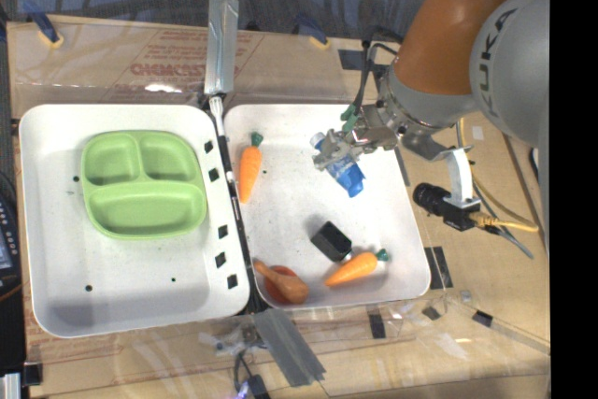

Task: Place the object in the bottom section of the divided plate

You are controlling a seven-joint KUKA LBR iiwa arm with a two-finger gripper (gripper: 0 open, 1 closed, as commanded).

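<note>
Over the right bin (280,121), the arm's tool (334,152) hangs with a blue object (349,177) at its tip; whether its fingers pinch that object or stand spread cannot be told. Below it lie a black block (331,241) and a carrot (355,268), with a brown item (283,282) at the near wall. A second carrot (249,169) lies beside the divider. The green plate (144,183) sits in the left bin (56,294).
</note>
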